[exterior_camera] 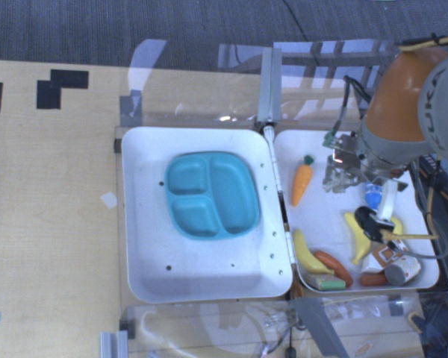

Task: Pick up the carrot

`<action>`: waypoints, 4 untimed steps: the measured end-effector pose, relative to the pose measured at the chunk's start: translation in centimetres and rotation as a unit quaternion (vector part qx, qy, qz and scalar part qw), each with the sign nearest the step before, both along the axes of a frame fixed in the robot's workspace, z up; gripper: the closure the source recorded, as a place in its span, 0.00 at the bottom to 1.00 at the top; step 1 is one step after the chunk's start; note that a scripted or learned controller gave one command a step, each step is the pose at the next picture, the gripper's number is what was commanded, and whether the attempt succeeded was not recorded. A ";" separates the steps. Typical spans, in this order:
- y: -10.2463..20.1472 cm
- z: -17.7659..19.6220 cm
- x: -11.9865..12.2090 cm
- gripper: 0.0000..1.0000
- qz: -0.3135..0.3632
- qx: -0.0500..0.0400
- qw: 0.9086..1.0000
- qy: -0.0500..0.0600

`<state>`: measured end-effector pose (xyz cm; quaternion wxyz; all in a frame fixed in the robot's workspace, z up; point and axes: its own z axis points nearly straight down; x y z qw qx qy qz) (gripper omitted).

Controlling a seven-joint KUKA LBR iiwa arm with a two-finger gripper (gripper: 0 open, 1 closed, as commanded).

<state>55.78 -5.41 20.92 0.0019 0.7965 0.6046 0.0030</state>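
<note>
Two white bins sit side by side on the worktop (52, 222), and the carrot (301, 183) lies in the right bin (313, 144).

One blue tray (211, 195) with compartments rests in the left bin (145, 274). In the right bin the carrot is at the left part, near the dividing wall, its green top pointing to the far side. The hand (342, 177) hangs just to the right of the carrot, apart from it, and nothing is seen between its fingers; how wide they stand I cannot tell. Near the front of this bin are two bananas (308, 253), sausages (334, 265), a blue-and-white bottle (374, 198) and some smaller items.
</note>
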 end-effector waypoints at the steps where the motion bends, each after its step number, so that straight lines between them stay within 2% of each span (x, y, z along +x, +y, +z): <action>1: 0.1 1.1 0.2 1.00 0.001 0.000 1.000 -0.002; 2: 1.9 -2.4 -0.7 1.00 -0.073 0.001 0.997 0.002; 3: 4.5 0.8 -4.9 1.00 -0.272 0.002 0.962 0.002; 4: 4.6 1.8 -4.8 1.00 -0.268 0.002 0.963 0.002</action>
